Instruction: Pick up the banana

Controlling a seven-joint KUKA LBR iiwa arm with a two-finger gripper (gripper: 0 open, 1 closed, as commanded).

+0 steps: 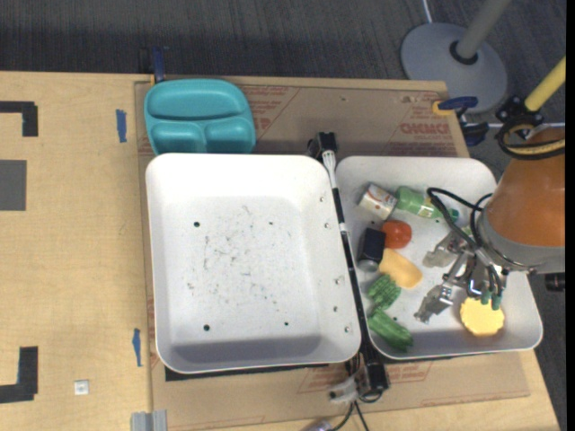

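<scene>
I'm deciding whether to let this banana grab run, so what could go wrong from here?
1. The hand sits over the right bin in a crowd: a yellow piece lies just beside it, so a close could catch or shove that.
2. Two yellow items are there, that one and a paler one mid-bin; which is the banana is unclear, so it may go for the wrong one.
3. Loose cables hang near the toys and might snag.
</scene>
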